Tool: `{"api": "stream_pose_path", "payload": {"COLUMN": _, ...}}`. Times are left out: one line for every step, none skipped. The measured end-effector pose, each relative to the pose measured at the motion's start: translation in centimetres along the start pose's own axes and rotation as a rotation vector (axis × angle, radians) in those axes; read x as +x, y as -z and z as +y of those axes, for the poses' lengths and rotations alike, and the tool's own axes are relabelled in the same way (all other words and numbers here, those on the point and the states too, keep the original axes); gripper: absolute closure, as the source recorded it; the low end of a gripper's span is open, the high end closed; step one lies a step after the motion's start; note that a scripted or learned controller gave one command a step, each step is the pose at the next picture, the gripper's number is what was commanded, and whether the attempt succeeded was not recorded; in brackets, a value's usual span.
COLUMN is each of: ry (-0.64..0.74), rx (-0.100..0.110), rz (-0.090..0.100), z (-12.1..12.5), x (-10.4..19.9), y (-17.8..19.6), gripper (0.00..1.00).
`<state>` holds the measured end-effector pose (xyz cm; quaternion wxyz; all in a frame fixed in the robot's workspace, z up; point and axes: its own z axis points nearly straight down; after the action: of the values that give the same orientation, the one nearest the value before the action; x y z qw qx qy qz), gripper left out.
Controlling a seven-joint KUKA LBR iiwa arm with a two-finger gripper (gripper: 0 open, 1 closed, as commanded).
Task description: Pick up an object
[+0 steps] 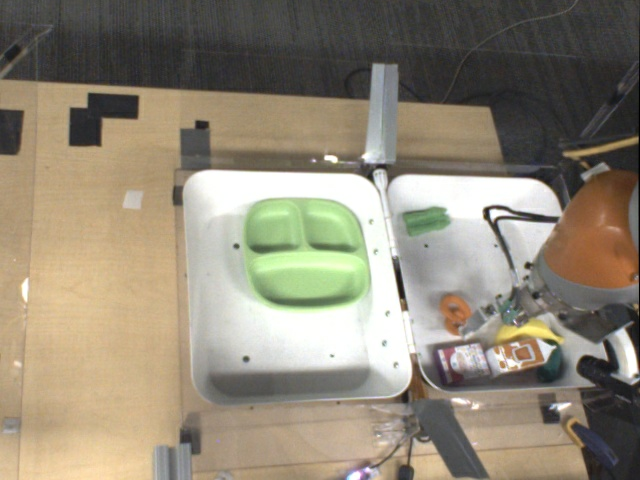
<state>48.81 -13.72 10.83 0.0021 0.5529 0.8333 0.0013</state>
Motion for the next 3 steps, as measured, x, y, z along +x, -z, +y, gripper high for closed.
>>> {"api": "stream_pose_path", "payload": {"ry": 0.334, "rx": -0.011, "rz": -0.009, "z": 5.1, "x": 2.2, "y": -1.6, "gripper": 0.00}}
{"api": "stream_pose_path", "payload": {"ry": 0.333, "rx": -0.015, "rz": -0.004, "z": 5.4, "x": 2.4, "y": -0.4, "gripper": 1.00}}
{"api": "stream_pose_path", "payload": {"ry": 0.334, "rx": -0.014, "rz": -0.004, "z": 5.4, "x": 2.4, "y": -0.4, "gripper": 0.00}}
